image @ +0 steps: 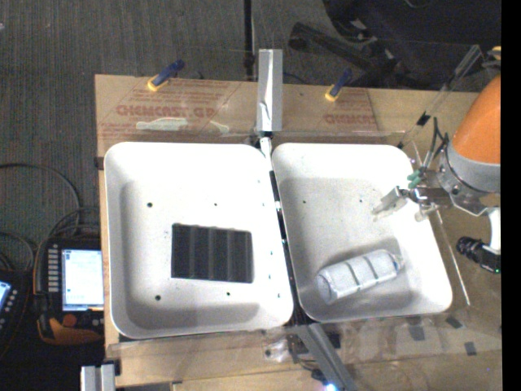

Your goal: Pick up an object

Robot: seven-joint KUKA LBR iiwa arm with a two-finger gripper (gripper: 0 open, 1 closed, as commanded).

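A clear plastic bottle (361, 274) lies on its side in the right bin (326, 177), near that bin's front edge, tilted slightly. A dark ribbed rectangular object (212, 253) lies flat in the middle of the left bin (138, 177). My gripper (399, 202) hangs over the right side of the right bin, above and behind the bottle and apart from it. Nothing shows in its grasp. The grey wrist with its orange band (487, 125) reaches in from the right edge.
The two bins meet at a central ridge (277, 218). A metal post (269, 96) stands behind that ridge on the wooden bench (187, 108). Clamps (165, 75) hold the bench's far edge. A handheld pendant (77, 279) lies left of the bench.
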